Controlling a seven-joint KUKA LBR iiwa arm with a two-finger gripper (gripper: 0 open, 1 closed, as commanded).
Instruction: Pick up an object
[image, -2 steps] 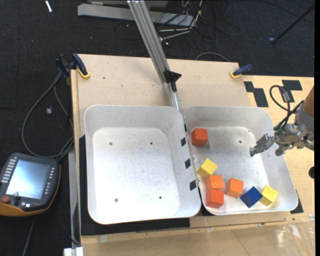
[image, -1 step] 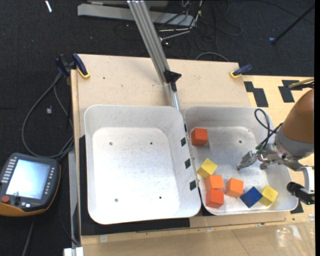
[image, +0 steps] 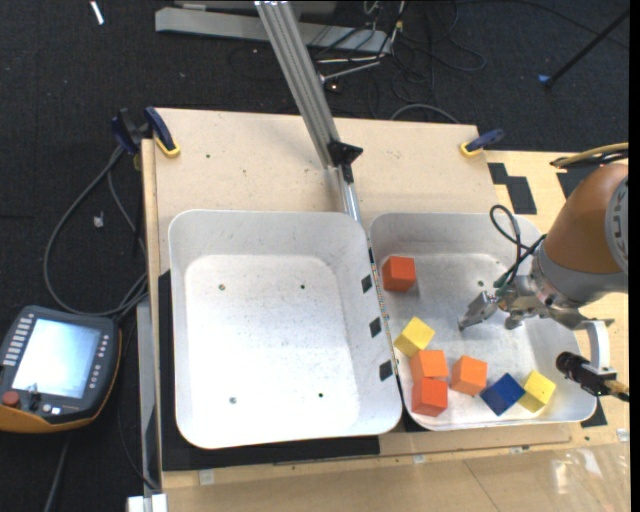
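Note:
Several cubes lie in the right bin (image: 440, 222). An orange-red cube (image: 400, 272) sits alone near its left wall. Toward the front are a yellow cube (image: 414, 335), an orange cube (image: 432, 362), a red-orange cube (image: 430, 396), another orange cube (image: 468, 374), a blue cube (image: 503, 393) and a small yellow cube (image: 539, 388). My gripper (image: 482, 313) hangs low over the bin's middle right, above bare floor. It is right of the yellow cube and just behind the second orange cube, with nothing seen in it.
The left bin (image: 180, 300) lies beside the right one, with a slanted metal pole (image: 310, 95) rising from the divider between them. A teach pendant (image: 55, 365) rests off the bench at left. The grey and orange arm (image: 590, 240) covers the right bin's right side.

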